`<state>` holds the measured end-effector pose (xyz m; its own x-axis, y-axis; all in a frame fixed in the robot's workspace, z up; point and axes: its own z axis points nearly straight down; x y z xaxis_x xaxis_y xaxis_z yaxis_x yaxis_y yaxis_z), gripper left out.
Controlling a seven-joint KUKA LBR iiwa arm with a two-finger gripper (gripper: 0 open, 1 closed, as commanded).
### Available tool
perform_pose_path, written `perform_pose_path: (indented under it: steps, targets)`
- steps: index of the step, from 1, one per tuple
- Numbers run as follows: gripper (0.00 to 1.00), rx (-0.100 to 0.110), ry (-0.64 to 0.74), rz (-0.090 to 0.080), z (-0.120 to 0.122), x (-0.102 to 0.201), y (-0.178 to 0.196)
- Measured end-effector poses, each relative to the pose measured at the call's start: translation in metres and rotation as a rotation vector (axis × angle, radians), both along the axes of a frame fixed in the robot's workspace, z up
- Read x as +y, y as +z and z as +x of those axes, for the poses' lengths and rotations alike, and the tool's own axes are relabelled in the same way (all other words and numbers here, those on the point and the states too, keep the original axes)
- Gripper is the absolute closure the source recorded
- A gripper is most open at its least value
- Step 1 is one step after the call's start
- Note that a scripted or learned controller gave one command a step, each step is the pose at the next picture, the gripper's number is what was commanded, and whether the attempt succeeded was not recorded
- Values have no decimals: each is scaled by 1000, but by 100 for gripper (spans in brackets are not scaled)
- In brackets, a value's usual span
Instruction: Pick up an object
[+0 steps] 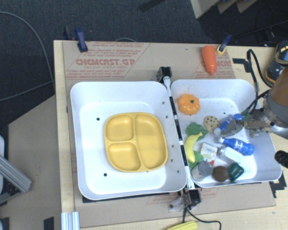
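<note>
**Arm low over the right bin, above the blue bottle**

The grey arm (281, 102) reaches in from the right, and its gripper (233, 126) sits low inside the right bin (240, 87), among the crowded items there. Whether it is open or closed cannot be told from this slanted view, and nothing can be seen held in it.

A blue bottle (238, 145) lies just below the gripper, tilted across the bin floor. To the left are a spotted cookie (210, 122), a green leafy piece (195, 129) and a yellow banana (190, 147). An orange pumpkin (188, 104) sits near the bin's upper left. A brown round object (221, 173) and a dark green object (235, 171) lie by the lower rim.

The left bin (86, 99) holds a yellow divided plate (135, 142). An orange carrot (209, 59) lies on the bench above the right bin.
</note>
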<state>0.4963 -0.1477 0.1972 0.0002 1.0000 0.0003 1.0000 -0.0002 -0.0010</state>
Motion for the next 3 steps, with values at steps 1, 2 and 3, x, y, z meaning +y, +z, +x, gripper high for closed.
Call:
perform_pose_path:
  steps: [1,2,3]
  targets:
    - [0,0,0,0,65,-14,-102]
    - [0,-2,1,0,140,7,-112]
    - [0,1,0,0,90,-7,-113]
